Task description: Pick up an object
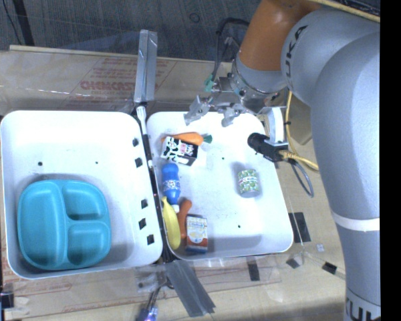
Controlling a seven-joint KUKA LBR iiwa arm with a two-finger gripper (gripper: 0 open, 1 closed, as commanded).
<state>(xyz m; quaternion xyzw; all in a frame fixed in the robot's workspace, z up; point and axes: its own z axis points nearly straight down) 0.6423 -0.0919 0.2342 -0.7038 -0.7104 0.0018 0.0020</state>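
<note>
So the gripper (211,112) hangs over the right bin (271,236) at about 12 o'clock, just above the far rim, fingers spread apart with nothing between them, so no grab yet. No particular target is given, and the candidates all sit in this bin: a carrot (188,138) lying against a black-and-white carton (180,150) at roughly 11 o'clock, a blue bottle (170,182) just below those, a banana (172,223) and a small juice box (196,233) down at 7 o'clock, and a green can (248,182) alone at 3 o'clock. Nearest to the fingers is the carrot and carton pair, and that's where I'd worry: they're touching, so a straight drop could land a finger on the carton or wedge both and lift neither. The carrot is round and may roll out of a pinch. Everything on the left side hugs the divider wall, so a finger could clip it. The can looks like the cleanest pick, being well apart from the rest. The blue tray (63,224) in the left bin (13,179) is out of the way.
</note>
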